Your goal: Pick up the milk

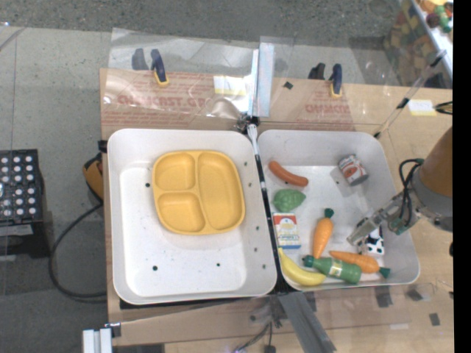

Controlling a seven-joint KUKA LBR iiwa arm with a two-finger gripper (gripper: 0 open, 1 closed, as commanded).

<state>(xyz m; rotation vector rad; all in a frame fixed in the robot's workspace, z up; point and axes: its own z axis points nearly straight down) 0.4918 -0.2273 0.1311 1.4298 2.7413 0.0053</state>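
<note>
Outside, grey speckled floor rings the bench (412, 101); the hand (366, 232) hangs in the right bin (394, 190), fingers apart.

Grey arm (440, 197) with an orange band, black cable looped alongside (metallic silver hand (366, 231)).

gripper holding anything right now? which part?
Nothing visibly held. The gripper sits low in the right bin, just above the black-and-white milk; no item shows between its jaws.
</note>
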